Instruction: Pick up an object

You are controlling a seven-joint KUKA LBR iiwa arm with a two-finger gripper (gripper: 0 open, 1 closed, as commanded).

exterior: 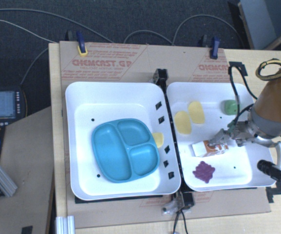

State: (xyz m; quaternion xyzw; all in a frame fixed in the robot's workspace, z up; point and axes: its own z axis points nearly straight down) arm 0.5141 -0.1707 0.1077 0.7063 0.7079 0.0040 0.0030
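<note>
My gripper (225,138) is low in the right bin (242,177), at the end of the grey arm with its orange band (275,99). It sits at the right end of a white and orange packet (207,148) that lies flat on the bin floor. Whether it touches the packet is unclear. Two pale yellow pieces (183,122) (196,112) lie to the upper left of it. A green object (230,106) rests near the bin's back, just above the gripper. A purple object (204,171) lies near the front wall.
The left bin (77,130) holds a blue divided plate (125,149) and a small yellow piece (158,139) by its right wall. Black cables (237,82) loop over the right bin's back corner. Clamps (82,47) hold the board's back edge.
</note>
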